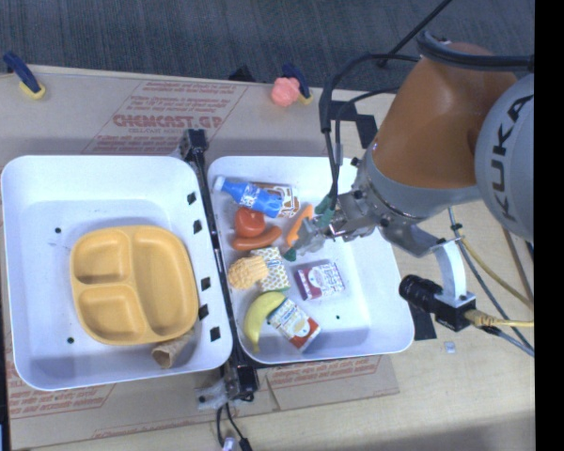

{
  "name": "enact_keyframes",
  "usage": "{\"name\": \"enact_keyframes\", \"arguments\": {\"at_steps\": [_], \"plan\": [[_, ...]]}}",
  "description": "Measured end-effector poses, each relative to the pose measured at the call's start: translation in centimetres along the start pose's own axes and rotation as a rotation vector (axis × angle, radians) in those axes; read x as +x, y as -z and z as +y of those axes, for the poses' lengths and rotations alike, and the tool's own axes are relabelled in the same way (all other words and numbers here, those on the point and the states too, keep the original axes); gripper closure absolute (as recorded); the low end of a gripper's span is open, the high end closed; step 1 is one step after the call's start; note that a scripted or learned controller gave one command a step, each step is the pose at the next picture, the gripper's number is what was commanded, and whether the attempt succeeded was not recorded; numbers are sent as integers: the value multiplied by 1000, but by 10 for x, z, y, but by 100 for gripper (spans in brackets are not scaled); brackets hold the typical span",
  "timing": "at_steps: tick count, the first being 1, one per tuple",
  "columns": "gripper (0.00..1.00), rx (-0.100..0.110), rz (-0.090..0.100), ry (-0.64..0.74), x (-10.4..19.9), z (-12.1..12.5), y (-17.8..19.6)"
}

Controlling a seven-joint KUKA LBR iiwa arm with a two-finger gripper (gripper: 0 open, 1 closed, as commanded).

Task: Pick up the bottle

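The big grey arm [451,130] with its orange band comes in from the right and hangs over the right bin. Its claw [312,228] is low over the middle of that bin, close to the food toys. Whether the claw is apart or together cannot be told, because the tips are small and mixed in with the things under them. Nothing can be seen held in it.

Two white bins sit side by side on a brown board [160,116]. The left bin [23,280] holds a yellow tray [132,283] with three parts. A small tan cone [172,352] lies at the near edge of that tray.

The right bin [381,332] holds many small things. The bottle [254,196] is blue and white and lies on its side at the far left of this bin, near the wall between the bins. Just near of it is a red tomato [250,222]. An orange carrot [295,225] lies slanted beside the claw. A yellow corn cob [249,272] lies in the middle, left of a small purple and white packet [320,279]. A yellow and green banana [260,314] curves at the near side, touching a small red and white packet [292,323].

A pink lump [286,91] sits on the board, far behind the bins.
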State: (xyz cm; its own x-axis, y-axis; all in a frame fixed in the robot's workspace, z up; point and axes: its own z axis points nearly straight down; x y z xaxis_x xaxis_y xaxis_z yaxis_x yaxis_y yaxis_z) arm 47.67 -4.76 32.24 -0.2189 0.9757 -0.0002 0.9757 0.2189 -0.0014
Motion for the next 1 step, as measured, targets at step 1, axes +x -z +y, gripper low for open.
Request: {"name": "enact_keyframes", "arguments": {"at_steps": [1], "plan": [[100, 1, 1, 432, 22, 5, -41]]}}
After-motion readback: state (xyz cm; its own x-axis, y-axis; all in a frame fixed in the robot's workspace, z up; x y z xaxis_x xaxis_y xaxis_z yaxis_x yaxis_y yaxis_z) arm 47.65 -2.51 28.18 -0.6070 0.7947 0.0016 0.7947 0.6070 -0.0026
